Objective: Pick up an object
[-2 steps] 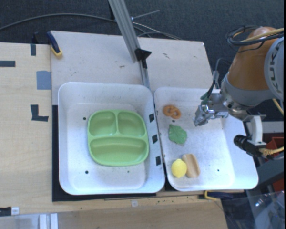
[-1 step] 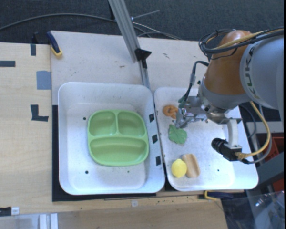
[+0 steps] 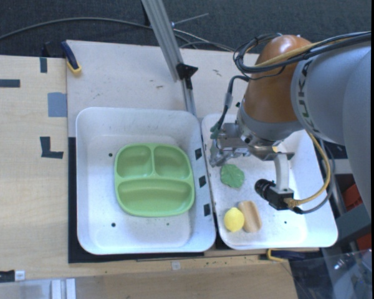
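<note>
My gripper (image 3: 219, 156) hangs low over the left part of the right bin (image 3: 311, 229), just above and left of a green leafy piece (image 3: 232, 176). Nothing shows between its fingers. Nearer the front of the same bin lie a yellow lemon (image 3: 234, 220) and a tan bread roll (image 3: 251, 216), touching each other. The arm's grey body and orange band (image 3: 277, 80) cover the back of that bin.
The left bin (image 3: 93, 167) holds a green divided plate (image 3: 154, 179). A slanted metal pole (image 3: 168, 36) stands behind the bins. A black cable fitting (image 3: 271, 194) hangs off the wrist over the right bin. Bare wooden bench lies to the left.
</note>
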{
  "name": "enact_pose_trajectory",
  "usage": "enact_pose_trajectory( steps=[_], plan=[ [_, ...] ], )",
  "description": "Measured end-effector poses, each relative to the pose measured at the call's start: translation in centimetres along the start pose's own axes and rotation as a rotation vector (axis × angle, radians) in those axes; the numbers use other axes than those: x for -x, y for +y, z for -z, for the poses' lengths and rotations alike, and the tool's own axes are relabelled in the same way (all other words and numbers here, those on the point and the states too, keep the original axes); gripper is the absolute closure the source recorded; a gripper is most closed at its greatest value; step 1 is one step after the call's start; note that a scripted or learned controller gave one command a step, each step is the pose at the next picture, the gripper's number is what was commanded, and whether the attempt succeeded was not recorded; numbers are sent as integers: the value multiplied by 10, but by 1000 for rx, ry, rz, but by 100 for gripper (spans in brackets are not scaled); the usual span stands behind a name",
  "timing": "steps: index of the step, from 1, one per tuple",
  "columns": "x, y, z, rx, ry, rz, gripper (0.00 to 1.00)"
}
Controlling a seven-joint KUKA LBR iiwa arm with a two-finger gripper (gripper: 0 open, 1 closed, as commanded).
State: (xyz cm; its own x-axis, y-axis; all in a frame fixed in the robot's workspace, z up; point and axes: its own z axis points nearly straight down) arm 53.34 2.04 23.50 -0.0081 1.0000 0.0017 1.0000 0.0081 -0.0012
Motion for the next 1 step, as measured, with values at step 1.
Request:
enact_pose_trajectory(
  steps=[1],
  plan=[
    [-51,-7,1,-1,0,0,100]
  ],
)
